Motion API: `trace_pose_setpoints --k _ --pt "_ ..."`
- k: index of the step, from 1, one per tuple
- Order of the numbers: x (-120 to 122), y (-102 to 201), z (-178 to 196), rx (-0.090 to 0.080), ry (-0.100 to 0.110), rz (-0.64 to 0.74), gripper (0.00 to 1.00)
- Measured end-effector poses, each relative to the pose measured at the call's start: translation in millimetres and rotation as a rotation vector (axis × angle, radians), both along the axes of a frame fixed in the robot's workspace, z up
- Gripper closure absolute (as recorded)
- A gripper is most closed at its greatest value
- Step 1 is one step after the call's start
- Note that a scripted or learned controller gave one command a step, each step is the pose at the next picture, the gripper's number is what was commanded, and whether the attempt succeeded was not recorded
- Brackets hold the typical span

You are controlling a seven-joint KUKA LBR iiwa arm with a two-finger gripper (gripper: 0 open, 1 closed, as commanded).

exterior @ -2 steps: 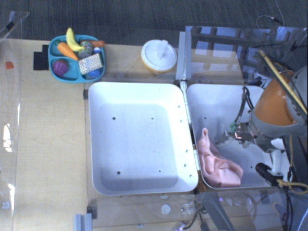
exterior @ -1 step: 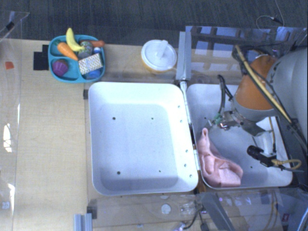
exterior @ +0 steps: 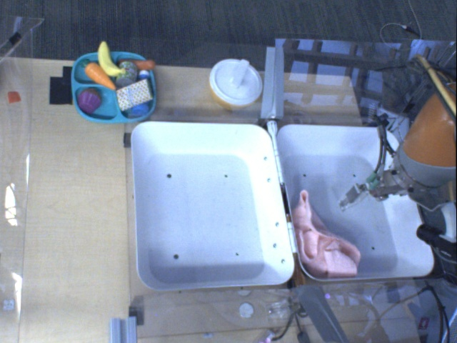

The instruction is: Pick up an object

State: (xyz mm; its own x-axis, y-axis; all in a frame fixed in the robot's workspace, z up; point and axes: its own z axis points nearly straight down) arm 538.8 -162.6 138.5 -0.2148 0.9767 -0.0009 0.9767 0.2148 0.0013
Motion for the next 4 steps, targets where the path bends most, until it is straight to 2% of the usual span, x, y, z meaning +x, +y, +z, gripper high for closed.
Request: trace_pose_setpoints --k 1,2,3,4 --pt "-14.2 52.6 -48.8 -0.004 -0.012 0.034 0.0" --pt "79.1 64.0 -50.4 -0.003 -0.012 0.218 0.0" --pt "1.9 71.1 -48.5 -0.002 -0.014 0.098 0.0" --pt "10.1 7.1 3.8 0.0 0.0 -0.168 0.0"
